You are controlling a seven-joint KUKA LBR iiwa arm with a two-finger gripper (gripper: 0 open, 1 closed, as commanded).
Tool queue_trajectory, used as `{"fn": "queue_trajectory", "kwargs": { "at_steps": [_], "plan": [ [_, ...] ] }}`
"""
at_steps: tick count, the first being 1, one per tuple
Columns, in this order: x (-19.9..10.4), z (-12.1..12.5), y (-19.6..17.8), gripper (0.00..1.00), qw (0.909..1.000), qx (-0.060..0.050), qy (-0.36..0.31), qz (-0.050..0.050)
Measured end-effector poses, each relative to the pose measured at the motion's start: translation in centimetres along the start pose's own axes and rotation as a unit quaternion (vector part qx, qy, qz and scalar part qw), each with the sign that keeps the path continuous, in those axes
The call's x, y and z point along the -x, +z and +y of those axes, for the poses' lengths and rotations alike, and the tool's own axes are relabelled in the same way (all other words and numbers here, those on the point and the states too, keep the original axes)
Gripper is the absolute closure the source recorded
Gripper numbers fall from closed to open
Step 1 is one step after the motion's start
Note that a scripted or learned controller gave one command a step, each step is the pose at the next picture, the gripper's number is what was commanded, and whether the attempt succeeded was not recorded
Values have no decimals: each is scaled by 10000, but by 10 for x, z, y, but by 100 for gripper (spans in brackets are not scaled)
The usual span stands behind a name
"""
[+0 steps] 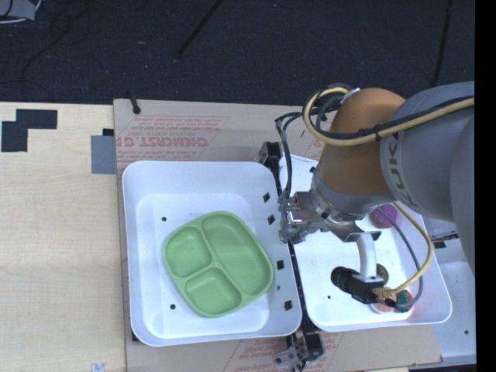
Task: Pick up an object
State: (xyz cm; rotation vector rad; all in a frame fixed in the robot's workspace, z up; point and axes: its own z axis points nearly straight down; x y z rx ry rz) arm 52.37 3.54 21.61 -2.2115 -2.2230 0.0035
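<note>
Arm (364,161), wrist low over right bin (325,304), likely for a pick; grip state cannot be told; green plate (219,262) in left bin (133,208)

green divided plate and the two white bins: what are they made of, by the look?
Green divided plate: likely moulded plastic with a matte finish. It has even colour, soft rounded compartment ridges and no sharp glints.
Left bin and right bin: probably thin formed plastic in smooth satin white, with rounded corners and one-piece walls. Coated metal is possible; the view cannot settle it.
</note>
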Motion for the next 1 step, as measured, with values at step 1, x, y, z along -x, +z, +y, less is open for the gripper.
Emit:
{"fn": "queue_trajectory", "kwargs": {
  "at_steps": [1],
  "plan": [
    [-61, -11, 3, 100, 10000, -1, 1, -4]
  ]
}}
